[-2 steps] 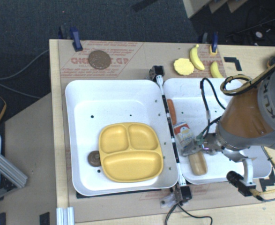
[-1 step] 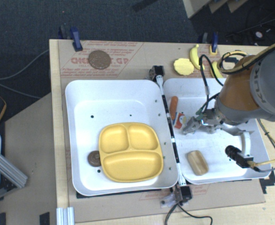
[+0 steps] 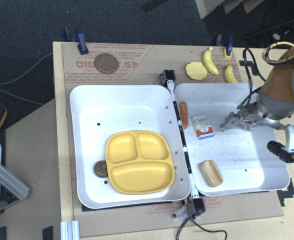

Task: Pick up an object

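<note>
White, orange and blue little box (image 3: 203, 126), lying flat in the right bin (image 3: 267, 181), close to the middle; likely the easiest thing to pick up. Just to the right of it, the gripper (image 3: 230, 122), low over the bin floor, pointing at the box and not touching it. Cannot tell if spread or pressed together. Probably aimed that way to come at the box from the side. Also in that bin: 1 red sausage (image 3: 184, 114) along the left wall and 1 tan bread roll (image 3: 211, 173) near the front. Over in the left bin (image 3: 86, 109): 1 yellow plate (image 3: 139, 161) with 3 parts, and 1 brown cookie (image 3: 100, 169) touching its edge. Behind the bins, on the cardboard bench (image 3: 66, 134): 2 bananas (image 3: 211, 61), 1 yellow lump (image 3: 197, 70) and 1 brown disc (image 3: 105, 63). Print on the box too small to read. Red letters on the cardboard starting "CHO", with the rest faint or hidden under the disc.
</note>
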Tool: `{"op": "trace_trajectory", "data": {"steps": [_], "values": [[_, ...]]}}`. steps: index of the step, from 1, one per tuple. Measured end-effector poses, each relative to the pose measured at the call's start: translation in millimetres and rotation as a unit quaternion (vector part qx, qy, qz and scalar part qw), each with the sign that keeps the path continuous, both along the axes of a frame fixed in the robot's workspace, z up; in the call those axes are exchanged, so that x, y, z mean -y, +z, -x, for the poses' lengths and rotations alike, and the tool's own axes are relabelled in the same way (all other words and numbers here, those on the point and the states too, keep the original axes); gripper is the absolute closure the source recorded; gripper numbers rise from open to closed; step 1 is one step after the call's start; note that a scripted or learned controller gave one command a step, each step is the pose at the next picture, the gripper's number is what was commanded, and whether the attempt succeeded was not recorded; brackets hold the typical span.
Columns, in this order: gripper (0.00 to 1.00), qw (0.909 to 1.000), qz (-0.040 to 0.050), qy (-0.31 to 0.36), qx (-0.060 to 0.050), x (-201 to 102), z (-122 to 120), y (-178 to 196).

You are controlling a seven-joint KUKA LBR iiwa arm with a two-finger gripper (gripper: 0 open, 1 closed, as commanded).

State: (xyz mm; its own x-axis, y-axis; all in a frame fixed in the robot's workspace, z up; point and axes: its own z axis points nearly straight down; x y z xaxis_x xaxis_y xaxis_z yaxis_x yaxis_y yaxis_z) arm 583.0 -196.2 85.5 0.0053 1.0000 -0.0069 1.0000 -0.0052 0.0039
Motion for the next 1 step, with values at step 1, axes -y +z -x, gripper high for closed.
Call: {"op": "trace_trajectory", "data": {"steps": [1], "values": [[0.00, 1.0000, -0.0042, 0.008, 0.001, -102.2, -43.0, -0.4]]}}
